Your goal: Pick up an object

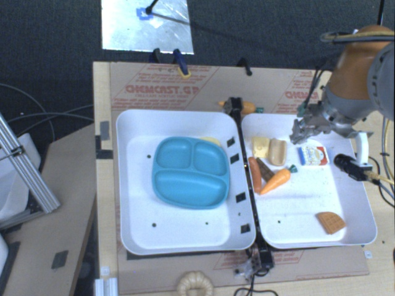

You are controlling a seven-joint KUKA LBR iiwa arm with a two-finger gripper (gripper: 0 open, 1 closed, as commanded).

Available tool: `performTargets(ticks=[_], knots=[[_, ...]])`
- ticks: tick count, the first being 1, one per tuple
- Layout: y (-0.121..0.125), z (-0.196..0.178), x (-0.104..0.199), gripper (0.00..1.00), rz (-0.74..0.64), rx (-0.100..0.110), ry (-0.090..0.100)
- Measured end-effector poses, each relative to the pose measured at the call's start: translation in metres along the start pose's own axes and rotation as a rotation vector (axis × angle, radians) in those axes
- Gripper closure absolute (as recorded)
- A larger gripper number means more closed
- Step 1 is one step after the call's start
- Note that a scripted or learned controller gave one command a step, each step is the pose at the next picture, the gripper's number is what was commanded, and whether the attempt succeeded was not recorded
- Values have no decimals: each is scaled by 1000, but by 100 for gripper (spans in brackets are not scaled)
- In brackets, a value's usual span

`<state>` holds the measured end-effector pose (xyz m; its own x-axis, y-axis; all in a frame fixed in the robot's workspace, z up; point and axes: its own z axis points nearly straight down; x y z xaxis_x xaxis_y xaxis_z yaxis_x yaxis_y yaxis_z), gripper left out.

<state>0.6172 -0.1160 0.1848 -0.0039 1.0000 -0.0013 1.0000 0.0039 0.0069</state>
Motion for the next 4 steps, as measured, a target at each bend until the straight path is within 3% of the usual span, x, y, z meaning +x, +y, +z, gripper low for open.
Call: performTargets(ticks=[1,3,4], knots=[[1,-41,0,100,0,3,1],[-47,-48,88,100,-5,7,3],[-68,-34,133,100,-4,8,3]])
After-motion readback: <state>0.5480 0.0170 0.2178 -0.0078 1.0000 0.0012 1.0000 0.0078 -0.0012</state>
